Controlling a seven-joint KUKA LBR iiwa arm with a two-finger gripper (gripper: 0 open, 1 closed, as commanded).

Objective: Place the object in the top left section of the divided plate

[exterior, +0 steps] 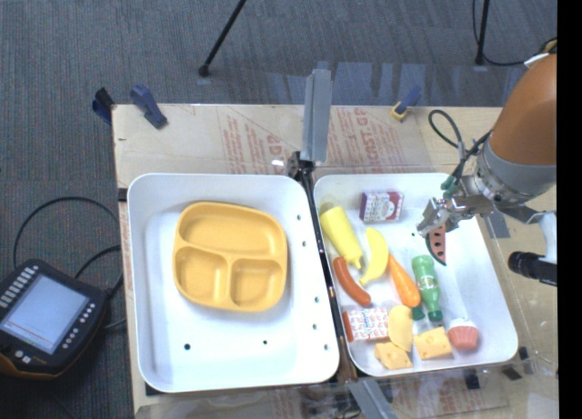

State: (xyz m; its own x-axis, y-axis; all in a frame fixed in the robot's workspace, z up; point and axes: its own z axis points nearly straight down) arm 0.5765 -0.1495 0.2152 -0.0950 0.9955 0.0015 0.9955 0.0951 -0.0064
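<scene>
A wooden bench (pixel 236 140) stands on grey carpet and carries two white bins. The yellow plate (pixel 231 255) lies in the left bin (pixel 150 317), its top left section bare. Above the right bin (pixel 486 294), the gripper (pixel 439 229) pinches a watermelon slice (pixel 440 245) between its fingers.

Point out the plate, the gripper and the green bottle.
plate (pixel 231 212): camera view, top rim.
gripper (pixel 438 226): camera view, between its fingertips.
green bottle (pixel 426 284): camera view, middle of body.
</scene>
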